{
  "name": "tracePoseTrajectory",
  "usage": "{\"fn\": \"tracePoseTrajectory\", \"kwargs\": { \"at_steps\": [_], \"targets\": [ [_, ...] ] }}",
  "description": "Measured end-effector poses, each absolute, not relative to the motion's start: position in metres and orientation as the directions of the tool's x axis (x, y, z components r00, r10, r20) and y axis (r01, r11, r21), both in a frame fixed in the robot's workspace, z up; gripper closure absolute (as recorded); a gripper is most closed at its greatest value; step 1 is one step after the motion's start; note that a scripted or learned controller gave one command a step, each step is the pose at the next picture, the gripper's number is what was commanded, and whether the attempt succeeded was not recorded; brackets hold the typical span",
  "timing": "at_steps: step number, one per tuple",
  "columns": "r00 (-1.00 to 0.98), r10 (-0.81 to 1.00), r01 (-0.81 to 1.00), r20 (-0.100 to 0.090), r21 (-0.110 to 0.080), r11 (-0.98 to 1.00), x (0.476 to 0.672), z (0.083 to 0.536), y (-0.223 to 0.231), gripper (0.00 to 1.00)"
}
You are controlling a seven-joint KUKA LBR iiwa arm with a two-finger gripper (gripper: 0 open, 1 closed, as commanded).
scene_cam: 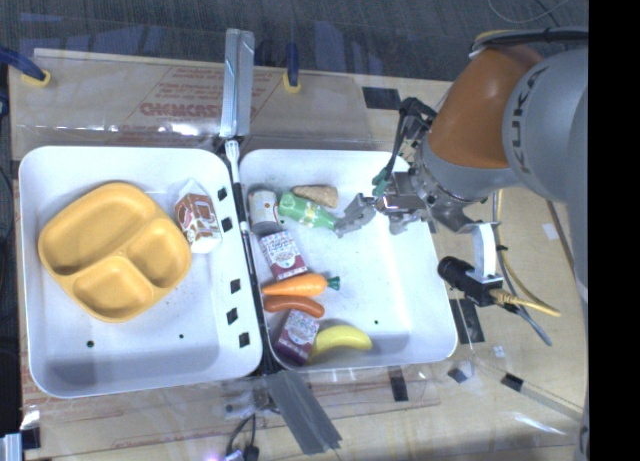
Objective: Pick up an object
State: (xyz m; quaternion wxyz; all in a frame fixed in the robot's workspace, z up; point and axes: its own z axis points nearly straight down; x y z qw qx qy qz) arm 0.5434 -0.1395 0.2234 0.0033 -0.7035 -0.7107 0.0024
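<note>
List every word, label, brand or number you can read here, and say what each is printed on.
"KUKA": on the grey arm, running vertically, partly cut off.
Red print on the clear sheet behind the bins: blurred and reversed, unreadable.
Labels on the small packet beside the yellow tray, the can and the two red-labelled packets: too small to read.

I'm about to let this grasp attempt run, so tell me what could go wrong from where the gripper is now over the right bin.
1. The gripper sits beside the green bottle, which lies flat against the bread roll; the fingers might nudge it away or catch both.
2. The carrot, hot dog and banana are packed along the right bin's left wall, leaving little finger room.
</note>
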Motion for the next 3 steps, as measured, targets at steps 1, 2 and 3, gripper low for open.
{"fn": "tracePoseTrajectory", "kwargs": {
  "at_steps": [1, 2, 3],
  "targets": [
    [-0.173, 0.985, 0.985, 0.0, 0.003, 0.173, 0.576, 0.094, -0.129, 0.0],
    [-0.228, 0.974, 0.974, 0.001, -0.003, 0.228, 0.639, 0.131, -0.099, 0.0],
    [-0.231, 0.973, 0.973, -0.003, 0.012, 0.231, 0.663, 0.101, -0.133, 0.0]
  ]
}}
